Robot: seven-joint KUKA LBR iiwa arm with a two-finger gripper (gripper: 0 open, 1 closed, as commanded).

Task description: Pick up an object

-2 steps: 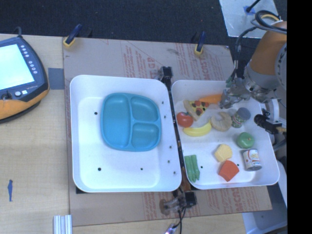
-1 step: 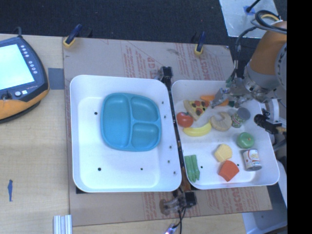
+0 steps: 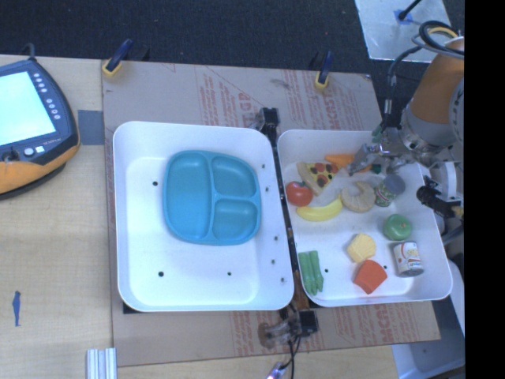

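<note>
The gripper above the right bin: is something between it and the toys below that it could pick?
Nothing visible blocks it. The gripper hangs over the right bin, near the pizza slice and a round beige piece. The toys lie side by side, uncovered.

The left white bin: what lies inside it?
A blue divided plate lies in the left bin, its three compartments bare. What is beneath the plate cannot be seen.

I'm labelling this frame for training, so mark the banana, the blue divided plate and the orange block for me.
banana (image 3: 319, 210), camera view, middle of its curved yellow body.
blue divided plate (image 3: 189, 200), camera view, floor of its large left compartment.
orange block (image 3: 369, 275), camera view, centre of its top face.
</note>
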